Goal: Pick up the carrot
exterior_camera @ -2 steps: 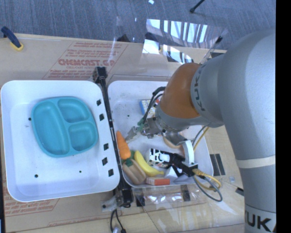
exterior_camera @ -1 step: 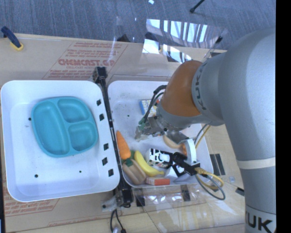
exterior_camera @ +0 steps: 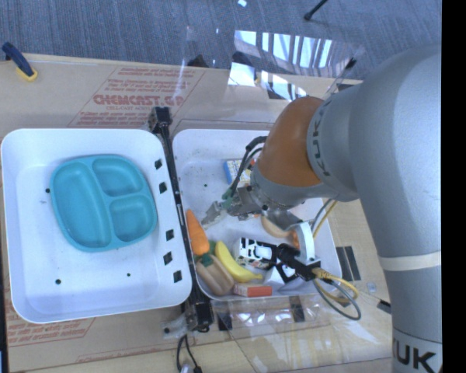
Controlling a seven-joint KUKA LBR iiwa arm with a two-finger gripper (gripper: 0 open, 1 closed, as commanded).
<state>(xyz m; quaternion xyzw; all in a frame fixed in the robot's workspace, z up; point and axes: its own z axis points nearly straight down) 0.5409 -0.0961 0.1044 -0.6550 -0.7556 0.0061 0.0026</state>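
arm [exterior_camera: 295, 154] hides right bin's [exterior_camera: 196, 169] middle; carrot [exterior_camera: 197, 234] clear by left wall

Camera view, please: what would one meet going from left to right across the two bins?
In the left bin, the teal divided plate → in the right bin, the carrot → the banana.

A divided plate [exterior_camera: 102, 200] lies mid-floor in the left bin [exterior_camera: 15, 208], while in the right bin [exterior_camera: 198, 154] the carrot [exterior_camera: 197, 234] lies along the left wall, a banana [exterior_camera: 234, 261] just right of it near the front edge.
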